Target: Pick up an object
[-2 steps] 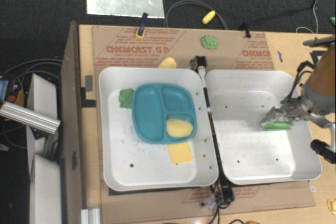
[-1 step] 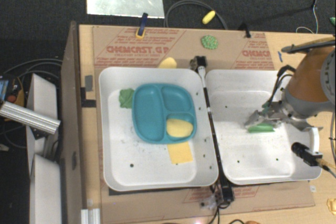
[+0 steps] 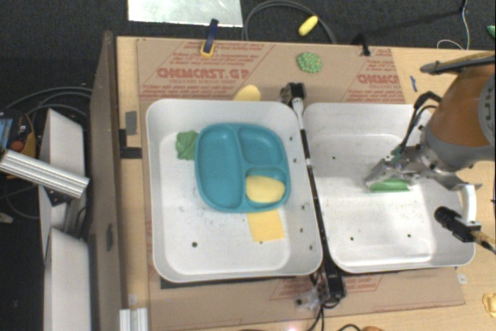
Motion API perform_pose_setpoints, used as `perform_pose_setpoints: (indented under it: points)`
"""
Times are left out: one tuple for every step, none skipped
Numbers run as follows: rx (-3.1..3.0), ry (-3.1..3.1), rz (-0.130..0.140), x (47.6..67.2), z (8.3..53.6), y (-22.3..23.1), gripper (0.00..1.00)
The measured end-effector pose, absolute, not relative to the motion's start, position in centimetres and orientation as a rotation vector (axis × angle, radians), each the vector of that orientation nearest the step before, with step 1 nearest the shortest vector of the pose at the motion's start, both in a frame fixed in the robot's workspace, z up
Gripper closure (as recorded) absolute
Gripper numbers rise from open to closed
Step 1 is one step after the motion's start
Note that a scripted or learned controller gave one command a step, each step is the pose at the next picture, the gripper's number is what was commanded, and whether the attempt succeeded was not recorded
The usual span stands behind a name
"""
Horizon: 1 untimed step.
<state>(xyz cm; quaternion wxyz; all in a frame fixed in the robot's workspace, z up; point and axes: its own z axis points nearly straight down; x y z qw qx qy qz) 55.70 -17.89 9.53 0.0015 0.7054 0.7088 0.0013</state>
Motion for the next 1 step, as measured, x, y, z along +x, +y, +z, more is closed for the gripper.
perform_pose_setpoints:
  points:
    - [2.203,2.231,0.012,58.49,18.99,-7.40,1.00]
